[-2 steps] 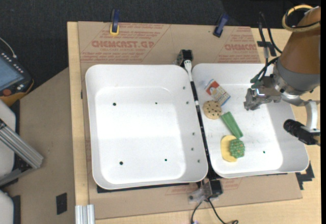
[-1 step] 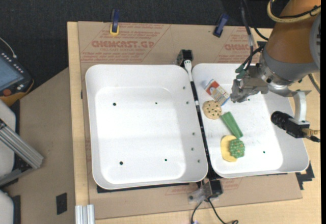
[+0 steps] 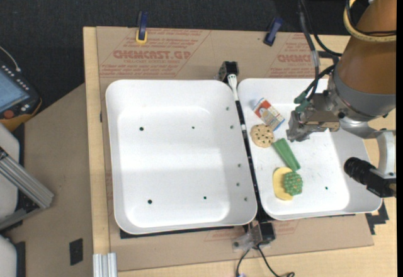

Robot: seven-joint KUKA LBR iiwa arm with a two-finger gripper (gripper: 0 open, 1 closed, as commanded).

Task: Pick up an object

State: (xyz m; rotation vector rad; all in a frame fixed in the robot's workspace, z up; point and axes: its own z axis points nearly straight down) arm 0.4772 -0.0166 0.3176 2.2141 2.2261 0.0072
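The grey two-finger gripper [image 3: 301, 129] hangs inside the shallow white right-hand bin [image 3: 327, 203], just beside a long green plastic stick [image 3: 286, 153]; whether it is open, I cannot tell. Near the stick lie a round tan cookie [image 3: 262, 136], a small red-and-white packet [image 3: 267, 111] and a yellow-and-green lump [image 3: 288, 183].

I see the bench [image 3: 94, 143] topped with a brown cardboard sheet [image 3: 189, 49] printed with red lettering. Two blue clamps [image 3: 142, 27] pin that sheet at its far edge. Directly on it sit two shallow white bins, touching side by side: the left bin [image 3: 119, 143] and the right bin [image 3: 327, 203]. Black clips [image 3: 228, 71] join them at the far and near ends of their shared edge.
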